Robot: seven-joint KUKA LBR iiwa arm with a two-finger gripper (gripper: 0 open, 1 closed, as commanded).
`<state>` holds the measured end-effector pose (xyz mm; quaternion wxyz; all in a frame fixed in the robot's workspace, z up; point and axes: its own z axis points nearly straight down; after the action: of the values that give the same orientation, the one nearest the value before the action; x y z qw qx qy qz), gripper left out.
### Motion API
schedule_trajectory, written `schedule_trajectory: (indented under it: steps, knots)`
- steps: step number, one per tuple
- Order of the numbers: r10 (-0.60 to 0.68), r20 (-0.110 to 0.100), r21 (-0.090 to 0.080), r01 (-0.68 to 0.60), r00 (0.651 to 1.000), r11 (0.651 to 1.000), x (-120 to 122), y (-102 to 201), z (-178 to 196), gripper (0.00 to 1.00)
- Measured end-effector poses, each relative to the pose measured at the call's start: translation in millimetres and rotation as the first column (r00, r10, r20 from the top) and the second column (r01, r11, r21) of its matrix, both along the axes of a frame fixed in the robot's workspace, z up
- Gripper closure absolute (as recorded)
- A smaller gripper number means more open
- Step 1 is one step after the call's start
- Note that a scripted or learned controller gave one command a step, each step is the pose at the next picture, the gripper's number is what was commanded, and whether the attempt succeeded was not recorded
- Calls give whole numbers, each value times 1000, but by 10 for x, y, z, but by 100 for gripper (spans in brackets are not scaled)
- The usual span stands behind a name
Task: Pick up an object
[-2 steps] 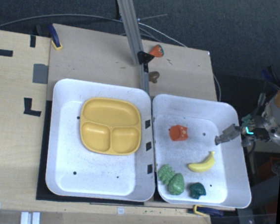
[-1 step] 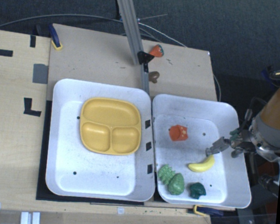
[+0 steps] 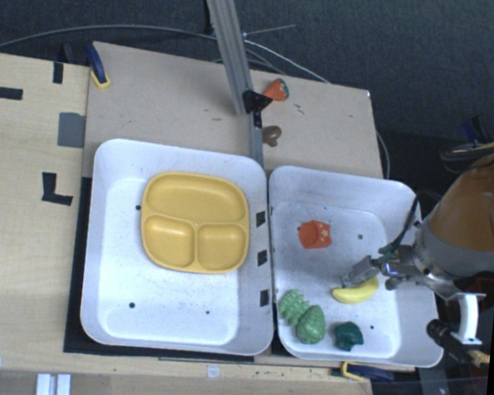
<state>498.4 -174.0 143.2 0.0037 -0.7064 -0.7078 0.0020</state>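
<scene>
Camera view gave you, left to right: a yellow plate (image 3: 196,222) in the left bin (image 3: 106,248); in the right bin (image 3: 396,199) a banana (image 3: 355,292) lower right, the gripper (image 3: 364,272) just above it, grip unreadable.

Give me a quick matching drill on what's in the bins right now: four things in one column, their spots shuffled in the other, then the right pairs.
Things:
1. yellow divided plate
2. orange object
3. banana
4. dark green object

Places:
A. upper part of the right bin
B. left bin
C. near front edge of the right bin, right of the light green object
D. right bin, just under the gripper

Pairs: 1-B, 2-A, 3-D, 4-C
</scene>
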Motion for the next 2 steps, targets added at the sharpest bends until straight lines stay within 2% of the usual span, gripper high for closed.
schedule_trajectory:
  steps: [1,2]
  knots:
    - [-1,5,-3,1,1000,1000,-7,8,-525,0]
    - [0,4,-1,0,1000,1000,-7,12,-413,100]
